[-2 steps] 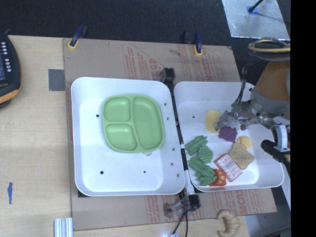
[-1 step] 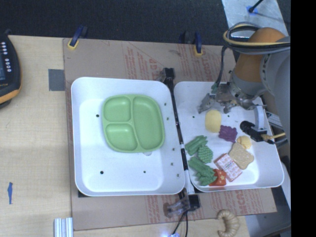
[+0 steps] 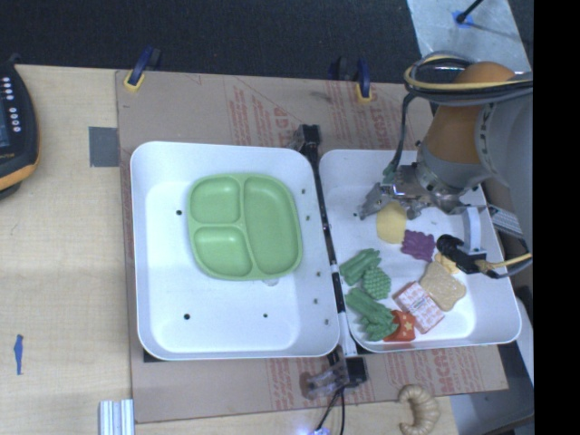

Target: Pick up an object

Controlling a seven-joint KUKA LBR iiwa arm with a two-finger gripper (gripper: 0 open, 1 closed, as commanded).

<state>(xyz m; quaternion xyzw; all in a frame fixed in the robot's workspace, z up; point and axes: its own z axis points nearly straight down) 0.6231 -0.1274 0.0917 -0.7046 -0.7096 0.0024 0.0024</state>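
**Mia:** Where is the pincer (image 3: 391, 205)?

**Ben:** It is in the right half of the frame, low over the right bin (image 3: 349, 175), near the bin's top part. I cannot tell if it is apart or together. The arm blocks some of it.

**Mia:** Is it holding something?

**Ben:** I don't see anything held in it. A yellow lump (image 3: 391, 226) sits just under it, very close, maybe touching.

**Mia:** So which step is this?

**Ben:** I think it is the reach. The grab is not done yet.

**Mia:** What else is near?

**Ben:** A purple piece (image 3: 418, 244) lies just to the right of the lump. Lower down are green pieces (image 3: 365, 284), a tan slice (image 3: 442, 285) and a red and white packet (image 3: 419, 303).

**Mia:** And the left bin (image 3: 163, 270)?

**Ben:** It has a green plate (image 3: 245, 225) with three parts.

**Mia:** What comes next?

**Ben:** I think the pincer must line up on the lump, close on it alone, then lift straight up. The purple piece is close, so it could get bumped.
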